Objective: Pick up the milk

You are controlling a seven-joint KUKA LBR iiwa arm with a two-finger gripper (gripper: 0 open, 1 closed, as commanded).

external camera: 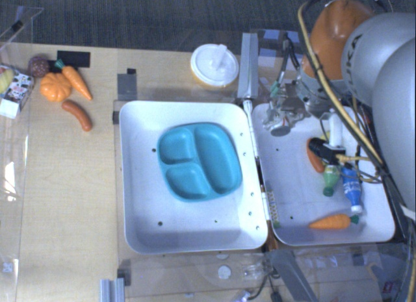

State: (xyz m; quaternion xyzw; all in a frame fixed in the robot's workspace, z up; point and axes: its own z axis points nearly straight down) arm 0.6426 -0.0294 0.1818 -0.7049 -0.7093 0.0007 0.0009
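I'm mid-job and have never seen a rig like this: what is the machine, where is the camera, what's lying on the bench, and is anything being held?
One camera, fixed above the pale bench, looks down at a slant. The grey robot arm with an orange band reaches in from the right; its grasping part, the end effector, hangs over the far left corner of the right shallow white bin. I cannot tell whether it holds anything. That bin has an orange carrot, a blue bottle with a white cap and a small green bottle; whether any is the milk, I cannot tell. The left white bin holds a blue divided plastic plate. On the bench lie a round white lidded cup, an orange pumpkin, a second carrot and an orange sausage.
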